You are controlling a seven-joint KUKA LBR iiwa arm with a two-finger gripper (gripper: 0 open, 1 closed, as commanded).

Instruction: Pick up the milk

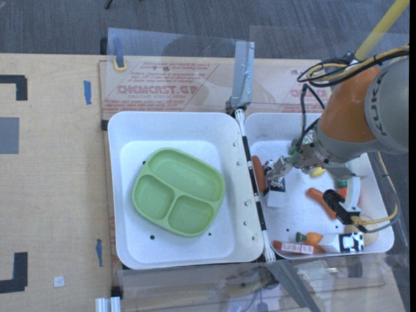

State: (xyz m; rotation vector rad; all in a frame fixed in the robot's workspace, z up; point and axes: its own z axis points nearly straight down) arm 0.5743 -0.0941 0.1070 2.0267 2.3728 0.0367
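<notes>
A: Where is the milk sitting?

B: I am taking the small white carton by the left wall of the right bin to be the milk; it is lying just under the gripper, beside a reddish sausage-shaped piece.

A: Is the gripper gripping it?

B: I cannot tell how its fingers are standing; the wrist is hiding them. It is hovering at the carton's upper end.

A: How should the grasp go?

B: I am judging that it should be coming straight down, keeping off the bin wall and closing across the carton's flat faces, which look smooth and boxy.

A: And around it?

B: Toy carrots, glossy plastic, are lying near the middle. The left bin is carrying a matte green three-part plate.
</notes>
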